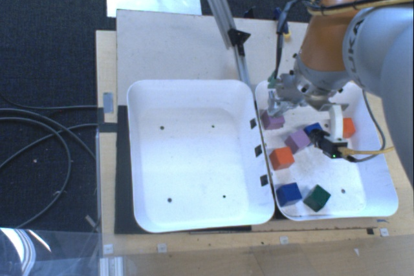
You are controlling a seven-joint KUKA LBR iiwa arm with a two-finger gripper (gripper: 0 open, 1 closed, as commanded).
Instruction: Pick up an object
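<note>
Pick not yet made, gripper down in the right bin.

I see my gripper [277, 108] low over a purple block [272, 120] (finger state: cannot tell); 6 other blocks lie nearby, nothing lifted yet.

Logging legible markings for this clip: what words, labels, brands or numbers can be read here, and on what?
"KU": dark letters, cut off, on the grey arm link beside the orange band; the rest is hidden.
Small grey tag on the bench's left edge: too small to read.
Blocks and bins: no text visible.
</note>
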